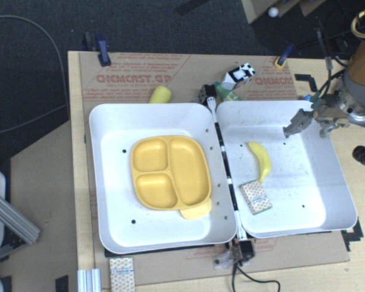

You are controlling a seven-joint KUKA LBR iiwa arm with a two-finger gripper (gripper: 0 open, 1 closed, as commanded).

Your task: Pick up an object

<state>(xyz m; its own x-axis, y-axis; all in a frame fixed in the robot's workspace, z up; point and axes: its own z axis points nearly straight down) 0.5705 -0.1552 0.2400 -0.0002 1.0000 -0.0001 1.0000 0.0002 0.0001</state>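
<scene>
While the gripper point(305, 121) hangs over the right bin's point(328, 193) far right corner, you cannot tell how it is set; nothing shows in it. Your banana point(260, 159) lies mid-bin, well apart from it. Patterned packet point(255, 197) just beside the banana's near end. Left bin point(109, 163): yellow divided tray point(170, 172), flat, centred.

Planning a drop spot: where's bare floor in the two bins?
Right bin: free right of the banana and packet, below the gripper. Left bin: crowded, the yellow tray fills its middle; bare strips along the left wall and bottom edge.
</scene>
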